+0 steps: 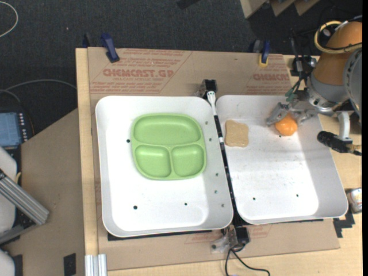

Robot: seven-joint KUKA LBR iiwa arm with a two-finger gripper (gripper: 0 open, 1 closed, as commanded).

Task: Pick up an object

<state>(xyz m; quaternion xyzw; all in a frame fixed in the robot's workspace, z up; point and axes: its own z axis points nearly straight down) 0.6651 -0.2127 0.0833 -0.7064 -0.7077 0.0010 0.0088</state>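
You see the pincer [286, 118] in the right white bin's [287, 200] far right corner, fingers clasped around a small orange ball [286, 126].

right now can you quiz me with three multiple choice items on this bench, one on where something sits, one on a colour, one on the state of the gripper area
1. Where does the divided tray lie?
A. in the left bin
B. in the right bin
C. on the cardboard outside the bins

2. What colour is the round object by the gripper?
A. blue
B. orange
C. purple

3. How does the tan slice lie?
A. stacked on the tray
B. flat on the right bin's floor, near its left wall
C. clamped in the gripper

Answers: 1 A, the tray lies within the left bin's rim. 2 B, it is plainly orange. 3 B, it rests flat, apart from the gripper.
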